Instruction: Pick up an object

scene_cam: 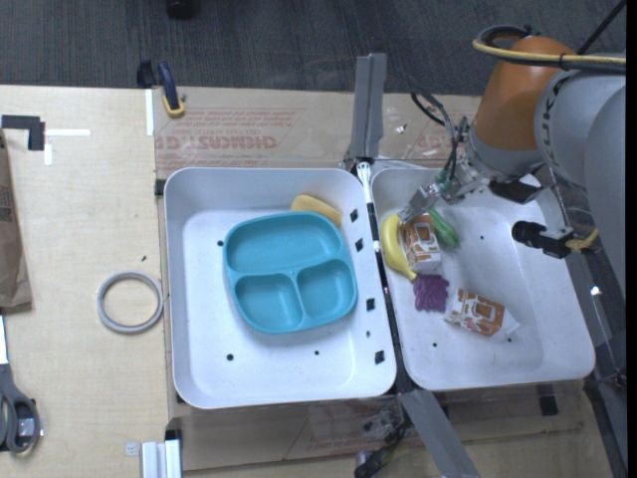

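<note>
Objects for picking lie in the right bin (557,357), grouped toward the wall it shares with the left bin (189,366). Banana (394,248): yellow, curved, lying along that shared wall, nearest of the group to the left bin. Snack packet (422,244): white and orange, touching the banana on the side away from the left bin. Green item (444,232): small, partly tucked at the packet's upper edge; what it is cannot be told. Purple item (431,293): below the packet, just beside the banana's lower tip, lying flat. Second packet (476,314): white and orange, lying flat a little beyond the purple item, farther from the left bin, apart from the rest.

Gripper (426,203): at the upper end of the group, directly above the snack packet and green item, near the back corner of the right bin by the shared wall. Finger state: cannot tell, since the tips merge with the clutter beneath. No object is seen between them. Arm (557,108): grey with orange band, reaching in over the right bin's back rim.

Left bin contents: blue divided plate (290,273), three compartments, roughly central. Yellow item (317,207) touching the plate's back edge, partly hidden behind it.

Bench (80,217), beyond the left bin's outer wall: tape ring (130,301) lying flat.
</note>
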Controlling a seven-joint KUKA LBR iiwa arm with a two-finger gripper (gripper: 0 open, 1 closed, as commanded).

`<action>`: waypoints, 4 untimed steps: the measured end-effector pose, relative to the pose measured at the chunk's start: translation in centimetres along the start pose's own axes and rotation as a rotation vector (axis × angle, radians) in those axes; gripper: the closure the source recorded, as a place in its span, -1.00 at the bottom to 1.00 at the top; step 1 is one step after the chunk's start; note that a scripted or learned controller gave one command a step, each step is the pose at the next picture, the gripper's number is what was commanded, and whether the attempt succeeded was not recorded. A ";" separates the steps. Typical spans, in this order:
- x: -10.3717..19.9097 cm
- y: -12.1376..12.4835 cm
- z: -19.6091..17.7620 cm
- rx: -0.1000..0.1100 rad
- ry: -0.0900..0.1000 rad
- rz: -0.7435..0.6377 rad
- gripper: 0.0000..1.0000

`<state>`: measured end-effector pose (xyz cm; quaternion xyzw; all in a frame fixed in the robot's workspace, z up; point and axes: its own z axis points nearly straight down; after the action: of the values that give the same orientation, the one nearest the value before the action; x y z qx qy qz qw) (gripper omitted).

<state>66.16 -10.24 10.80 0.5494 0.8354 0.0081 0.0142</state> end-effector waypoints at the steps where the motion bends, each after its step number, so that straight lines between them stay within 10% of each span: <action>1: 0.3 -0.9 0.0 -0.001 0.000 0.005 -1.00; 4: 1.9 -3.7 -0.1 -0.001 -0.001 0.304 -1.00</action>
<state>61.95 -9.94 10.74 0.6695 0.7426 0.0102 0.0137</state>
